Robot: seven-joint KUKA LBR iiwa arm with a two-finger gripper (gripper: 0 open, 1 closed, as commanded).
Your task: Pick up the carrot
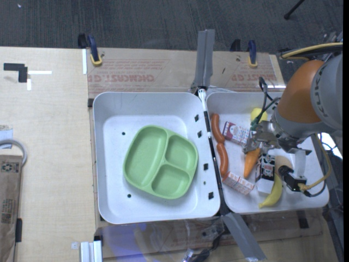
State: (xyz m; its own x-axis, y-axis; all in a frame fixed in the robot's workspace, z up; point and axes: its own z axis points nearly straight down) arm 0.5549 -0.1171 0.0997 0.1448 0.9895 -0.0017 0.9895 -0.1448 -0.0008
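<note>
Carrot (251,162): lies in right bin (316,201), between hot dogs (220,146) and banana (274,192). Gripper (258,144) directly over its upper end, apparently for grasping; finger state indeterminable.

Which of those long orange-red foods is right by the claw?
The orange carrot, just below the gripper. The two reddish sausages lie against the right bin's left wall.

Bright even overhead light, soft shadows, mild glare on white bins (101,162)
</note>
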